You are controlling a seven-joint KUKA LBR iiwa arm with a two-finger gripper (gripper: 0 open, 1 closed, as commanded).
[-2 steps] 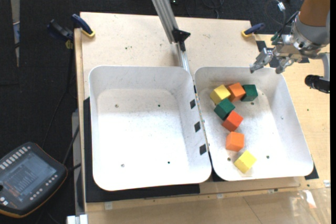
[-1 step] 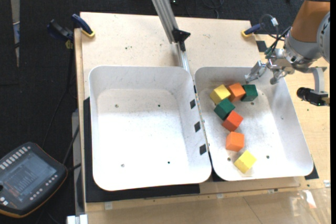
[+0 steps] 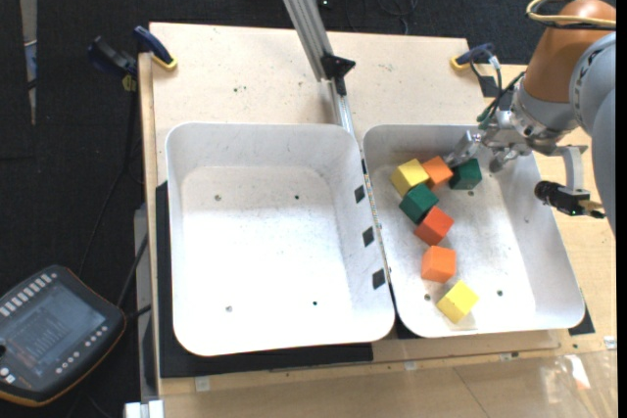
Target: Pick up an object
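While our hand (image 3: 477,152) hangs low in the right bin (image 3: 549,269), right at the dark green cube (image 3: 466,175) in the upper cluster, we cannot tell how far it is open or whether it grips anything. We should centre over that cube, clear of the neighbouring orange cube (image 3: 438,171), then close squarely.

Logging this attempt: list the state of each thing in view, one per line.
gripper: low in right bin, beside a green block, grip unclear
green block: resting by the gripper
other blocks: loose, scattered in right bin
right bin: holding every block
left bin: upright on bench
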